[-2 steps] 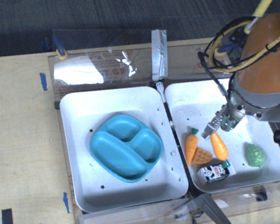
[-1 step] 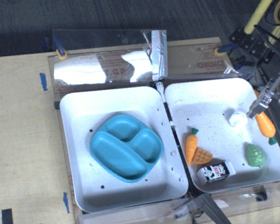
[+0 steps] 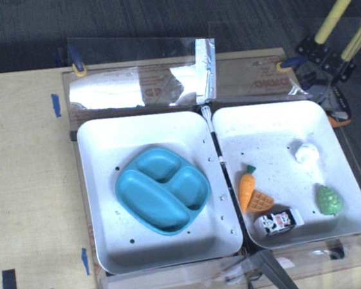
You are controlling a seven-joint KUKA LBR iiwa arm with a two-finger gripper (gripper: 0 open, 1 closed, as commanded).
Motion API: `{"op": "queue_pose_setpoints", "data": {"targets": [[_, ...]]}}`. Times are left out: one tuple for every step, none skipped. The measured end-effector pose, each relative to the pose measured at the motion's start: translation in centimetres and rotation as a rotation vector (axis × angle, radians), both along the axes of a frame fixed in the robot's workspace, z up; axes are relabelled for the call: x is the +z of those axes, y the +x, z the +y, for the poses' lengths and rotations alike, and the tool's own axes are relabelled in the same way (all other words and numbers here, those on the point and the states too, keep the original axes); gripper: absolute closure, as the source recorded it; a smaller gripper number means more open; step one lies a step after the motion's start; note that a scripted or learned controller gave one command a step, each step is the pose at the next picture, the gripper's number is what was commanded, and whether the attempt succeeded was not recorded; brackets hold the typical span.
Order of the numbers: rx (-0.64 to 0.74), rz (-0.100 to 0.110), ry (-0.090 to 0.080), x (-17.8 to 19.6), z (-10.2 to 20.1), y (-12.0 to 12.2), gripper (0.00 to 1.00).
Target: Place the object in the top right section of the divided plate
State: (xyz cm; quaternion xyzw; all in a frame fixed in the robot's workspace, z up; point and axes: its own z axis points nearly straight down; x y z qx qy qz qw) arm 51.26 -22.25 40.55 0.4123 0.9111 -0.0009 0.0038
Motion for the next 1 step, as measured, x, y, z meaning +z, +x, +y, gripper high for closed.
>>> {"op": "queue_pose_setpoints", "data": {"targets": [[0.082,0.005,0.005,-0.20,7.69,-1.34,1.00]]}}
